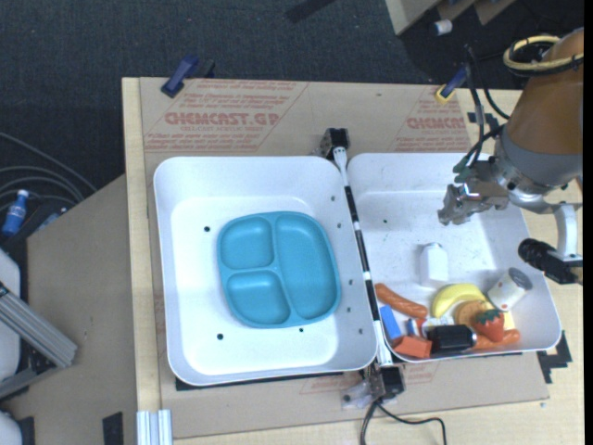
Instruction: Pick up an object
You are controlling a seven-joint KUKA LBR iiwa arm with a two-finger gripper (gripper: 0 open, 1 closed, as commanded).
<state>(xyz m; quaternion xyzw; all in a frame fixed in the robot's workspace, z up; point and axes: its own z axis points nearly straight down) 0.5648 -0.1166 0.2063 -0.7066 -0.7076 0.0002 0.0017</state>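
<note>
Tool [460,202] state can't be told; hung over bare floor of right bin [398,202]. Toys [459,318] clustered w/ banana [460,298] — could be mis-grasped.

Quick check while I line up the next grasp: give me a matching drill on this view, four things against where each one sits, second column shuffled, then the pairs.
Things:
1. blue divided plate
2. banana
3. pincer
4. small white block

Places:
A. above the upper part of the right bin
B. middle of the left bin
C. alone on the right bin's floor, above the pile
D. in the pile at the right bin's lower edge

Pairs: 1-B, 2-D, 3-A, 4-C
</note>
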